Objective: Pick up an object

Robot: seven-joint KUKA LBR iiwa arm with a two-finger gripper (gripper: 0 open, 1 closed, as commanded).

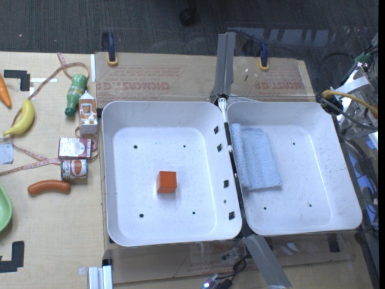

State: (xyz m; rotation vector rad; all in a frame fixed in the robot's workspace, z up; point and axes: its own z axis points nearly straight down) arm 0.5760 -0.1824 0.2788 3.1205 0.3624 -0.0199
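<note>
The pick looks not yet begun. An orange block (166, 182) lies loose near the middle of the left bin (120, 221), and a folded blue cloth (255, 158) rests along the nine-o'clock side of the right bin (337, 215); neither is lifted. Nothing crowds either one. Toy foods, a banana (20, 119) and a sausage (49, 188) among them, lie on the desk (42, 239) at nine o'clock of the bins.

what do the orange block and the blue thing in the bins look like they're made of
Orange block: probably painted wood or hard plastic, given its crisp flat faces and even matte colour. Blue thing: soft cloth, likely a folded towel, with nubby texture and limp edges. Bins: smooth white moulded plastic, rounded corners.
</note>
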